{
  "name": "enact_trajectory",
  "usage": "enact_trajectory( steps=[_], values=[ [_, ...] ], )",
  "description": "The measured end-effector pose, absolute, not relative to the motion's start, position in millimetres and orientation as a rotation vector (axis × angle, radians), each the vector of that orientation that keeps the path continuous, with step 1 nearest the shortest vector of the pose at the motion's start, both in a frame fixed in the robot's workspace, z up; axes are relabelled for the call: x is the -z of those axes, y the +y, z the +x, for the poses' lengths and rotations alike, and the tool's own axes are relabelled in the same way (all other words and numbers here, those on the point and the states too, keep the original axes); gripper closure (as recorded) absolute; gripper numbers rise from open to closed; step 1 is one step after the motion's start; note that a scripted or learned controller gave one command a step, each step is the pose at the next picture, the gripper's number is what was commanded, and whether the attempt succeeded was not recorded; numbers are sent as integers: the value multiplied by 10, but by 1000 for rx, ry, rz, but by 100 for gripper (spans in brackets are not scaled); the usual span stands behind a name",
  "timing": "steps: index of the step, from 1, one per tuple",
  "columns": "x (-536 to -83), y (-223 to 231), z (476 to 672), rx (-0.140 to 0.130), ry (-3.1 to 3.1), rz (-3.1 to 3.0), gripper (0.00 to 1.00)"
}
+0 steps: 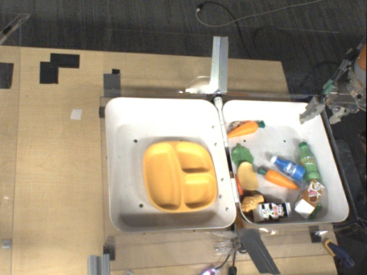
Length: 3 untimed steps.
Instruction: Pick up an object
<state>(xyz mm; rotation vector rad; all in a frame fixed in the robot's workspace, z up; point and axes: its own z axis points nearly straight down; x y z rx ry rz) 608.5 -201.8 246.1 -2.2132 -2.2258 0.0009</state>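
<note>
A yellow tray (pixel 179 175) sits in a white bin (pixel 123 153); orange carrots (pixel 242 129), blue bottle (pixel 288 167).

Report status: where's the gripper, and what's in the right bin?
Gripper over right bin's far right corner, nothing between fingers. Toys clustered near side: two carrots, blue bottle. Nothing blocking.

The right bin (pixel 335 171) holds the objects: a carrot (pixel 243 129) near its back-left corner, a second carrot (pixel 281 179) mid-bin, a blue bottle (pixel 288 167) beside it, a green bottle (pixel 307 159) by the right edge, a carton (pixel 271 211) at the front edge.
</note>
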Motion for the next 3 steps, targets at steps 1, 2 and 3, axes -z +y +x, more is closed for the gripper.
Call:
enact_trajectory(
  steps=[1, 2, 3],
  values=[
    [-2533, -2009, 6100, -3, -2231, -2204, 100],
    [-3405, -1895, 5952, 0, -2436, -1986, 100],
    [-4046, -2043, 6308, 3, -2842, -1349, 100]
  ],
)
